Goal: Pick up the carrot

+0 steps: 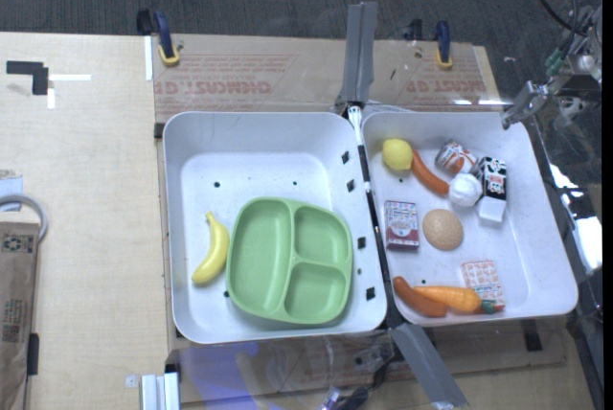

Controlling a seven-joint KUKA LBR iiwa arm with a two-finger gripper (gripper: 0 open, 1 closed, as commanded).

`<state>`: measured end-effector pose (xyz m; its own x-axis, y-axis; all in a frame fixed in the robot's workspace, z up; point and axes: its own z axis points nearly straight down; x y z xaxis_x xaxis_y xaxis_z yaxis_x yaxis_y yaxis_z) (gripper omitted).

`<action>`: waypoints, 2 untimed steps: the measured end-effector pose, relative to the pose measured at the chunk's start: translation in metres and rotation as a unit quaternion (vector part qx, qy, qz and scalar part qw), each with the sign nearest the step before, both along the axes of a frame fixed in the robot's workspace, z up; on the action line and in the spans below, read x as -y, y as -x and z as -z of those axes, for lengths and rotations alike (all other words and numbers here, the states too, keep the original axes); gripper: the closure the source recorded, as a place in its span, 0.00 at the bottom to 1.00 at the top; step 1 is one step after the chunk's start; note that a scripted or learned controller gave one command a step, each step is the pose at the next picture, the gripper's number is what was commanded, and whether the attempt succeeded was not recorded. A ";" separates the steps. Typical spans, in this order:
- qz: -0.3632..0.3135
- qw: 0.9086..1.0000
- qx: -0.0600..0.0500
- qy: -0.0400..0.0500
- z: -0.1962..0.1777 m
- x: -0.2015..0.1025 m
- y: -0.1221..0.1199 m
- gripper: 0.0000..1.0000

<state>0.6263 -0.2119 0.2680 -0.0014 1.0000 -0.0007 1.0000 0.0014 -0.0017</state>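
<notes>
The right bin [536, 236] held the carrot [448, 299] near its front edge; the left bin [192, 169] held a green tray [287, 260] and banana [213, 250]. Whether the jaws were apart or together: cannot tell.

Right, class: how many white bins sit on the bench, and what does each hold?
2. The left bin holds a banana and a green divided plate. The right bin holds the carrot, a lemon, an egg and other small items.
</notes>
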 end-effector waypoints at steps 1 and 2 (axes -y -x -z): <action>-0.059 0.998 -0.001 0.000 0.061 -0.080 0.056 0.00; -0.097 0.995 0.004 0.000 0.173 -0.109 0.111 0.00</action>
